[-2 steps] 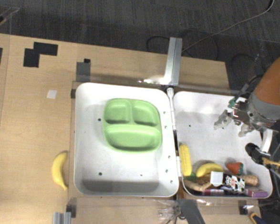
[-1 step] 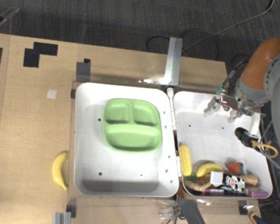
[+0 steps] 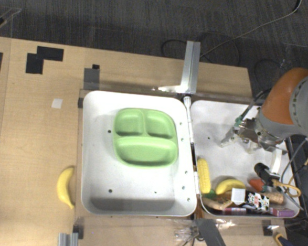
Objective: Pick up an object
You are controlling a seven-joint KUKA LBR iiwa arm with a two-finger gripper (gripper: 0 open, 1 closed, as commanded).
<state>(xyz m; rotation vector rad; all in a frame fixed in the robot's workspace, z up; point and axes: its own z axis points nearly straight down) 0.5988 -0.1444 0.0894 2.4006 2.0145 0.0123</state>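
Two fingers (image 3: 227,139) apart, hand (image 3: 237,136) w/o load

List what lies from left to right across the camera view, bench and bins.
Loose banana on the bench → green divided plate in the left bin → corn cob → second banana → pincer → orange band.

Shallow white bins: two, side by side, the left bin (image 3: 89,141) and the right bin (image 3: 217,119).

Green moulded plastic tray with three compartments (image 3: 145,136): one, in the left bin.

Yellow bananas: two, one on the wooden bench (image 3: 65,186) at nine o'clock of the left bin, one in the right bin (image 3: 228,185) at six o'clock.

Yellow corn cob (image 3: 204,175): one, at seven o'clock in the right bin.

Small mixed items (image 3: 259,198) at five o'clock in the right bin: too jumbled to count.
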